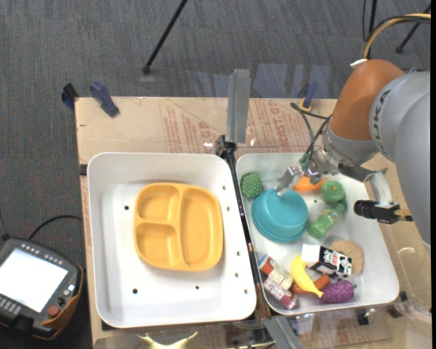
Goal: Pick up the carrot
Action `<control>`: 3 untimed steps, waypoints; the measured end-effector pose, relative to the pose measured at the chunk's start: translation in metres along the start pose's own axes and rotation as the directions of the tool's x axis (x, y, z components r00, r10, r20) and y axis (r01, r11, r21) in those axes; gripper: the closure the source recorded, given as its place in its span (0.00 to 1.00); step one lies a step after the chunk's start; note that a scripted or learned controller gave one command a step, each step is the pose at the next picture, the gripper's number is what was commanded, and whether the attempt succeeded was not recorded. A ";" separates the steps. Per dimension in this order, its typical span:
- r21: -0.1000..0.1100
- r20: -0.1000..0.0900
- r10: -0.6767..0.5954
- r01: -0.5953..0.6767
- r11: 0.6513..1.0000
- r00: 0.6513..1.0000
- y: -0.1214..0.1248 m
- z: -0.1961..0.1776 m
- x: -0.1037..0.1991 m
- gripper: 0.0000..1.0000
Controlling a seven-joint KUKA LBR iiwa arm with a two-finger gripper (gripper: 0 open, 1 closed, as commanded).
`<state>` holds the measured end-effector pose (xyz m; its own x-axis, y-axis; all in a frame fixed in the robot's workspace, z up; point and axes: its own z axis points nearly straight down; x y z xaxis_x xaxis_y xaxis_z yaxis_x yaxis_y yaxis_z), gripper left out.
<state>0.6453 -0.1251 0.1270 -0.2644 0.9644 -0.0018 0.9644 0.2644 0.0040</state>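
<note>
The grey arm (392, 122) with its orange band reached in from the right over the right bin (389, 267). The left bin (109, 195) held a yellow divided plate (179, 226), well apart from the action.

In the right bin, a teal bowl (280, 214) sat near the upper left, with a green bumpy ball (251, 185) just beside it at the bin wall. Lower down lay a banana (304, 273), a purple grape bunch (337, 291), a small printed carton (333, 259) and some boxed items (278, 278) near the front edge. A green bottle (324, 222) and a green round fruit (333, 191) were just right of the bowl.

The gripper (296, 174) hung low at the bowl's upper rim, and the fingers looked spread, one silvery finger (287, 180) angling down toward the bowl edge. The carrot (307, 183) showed as an orange piece just beside the fingertips, partly hidden by the wrist, between the bowl and the green fruit. Could not confirm it sat between the fingers; it appeared to rest in the bin.

Judged progress: approach done, claw at the target. Grasp and lift were not yet done, so most of the task was left.
</note>
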 end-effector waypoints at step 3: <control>-0.002 -0.006 0.544 -0.544 0.839 0.839 -0.003 0.034 -0.022 0.00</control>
<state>0.6486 -0.1472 0.0926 0.3023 0.9532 0.0067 0.9532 -0.3024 0.0065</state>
